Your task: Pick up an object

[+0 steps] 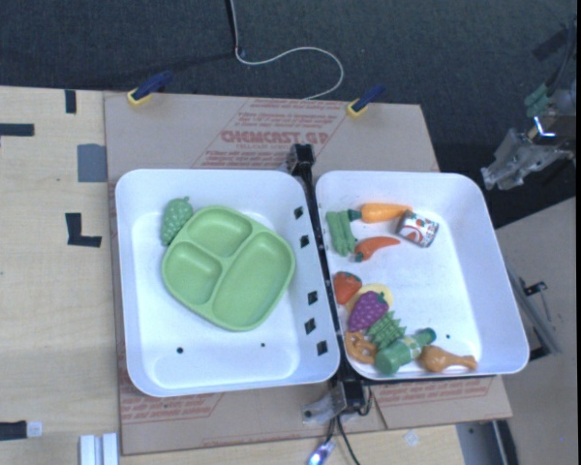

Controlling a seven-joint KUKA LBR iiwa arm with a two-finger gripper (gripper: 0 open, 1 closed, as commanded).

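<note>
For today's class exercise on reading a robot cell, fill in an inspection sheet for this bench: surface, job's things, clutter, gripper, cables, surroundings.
Surface: two shallow white bins side by side on brown cardboard.
Job's things: right bin holds an orange toy carrot, small red-and-white can, purple toy grapes; left bin holds a green divided plate.
Clutter: nothing seen.
Gripper: grey gripper outside the right bin, nothing between its fingers.
Cables: thin white cable looping behind.
Surroundings: dark carpet.
</note>
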